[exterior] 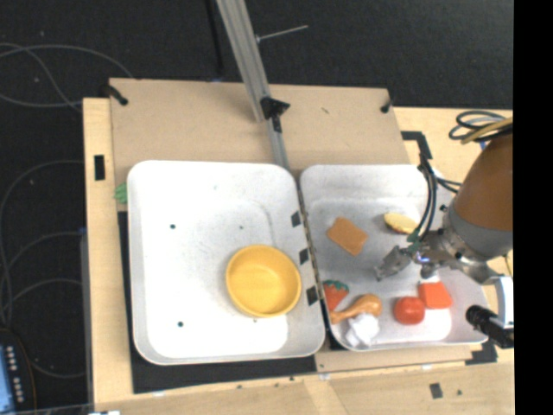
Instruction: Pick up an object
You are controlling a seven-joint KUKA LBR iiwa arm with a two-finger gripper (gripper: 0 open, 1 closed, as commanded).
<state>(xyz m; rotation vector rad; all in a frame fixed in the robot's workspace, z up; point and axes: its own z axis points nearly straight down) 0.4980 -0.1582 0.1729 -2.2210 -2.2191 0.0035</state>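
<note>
End effector hangs low over the right bin, mid-floor, between the tan block and the red ball. Nothing seen between its tips; released or clenched, cannot tell. Candidate objects cluster in this bin, likely why the arm reaches here. Yellow bowl sits alone in the left bin, well apart.

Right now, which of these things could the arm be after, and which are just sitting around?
Could be picked, right bin:
brown block
yellow piece
red ball
orange block
carrot toy
white lump

Just lying about:
yellow bowl, left bin
metal rail
cables
</note>
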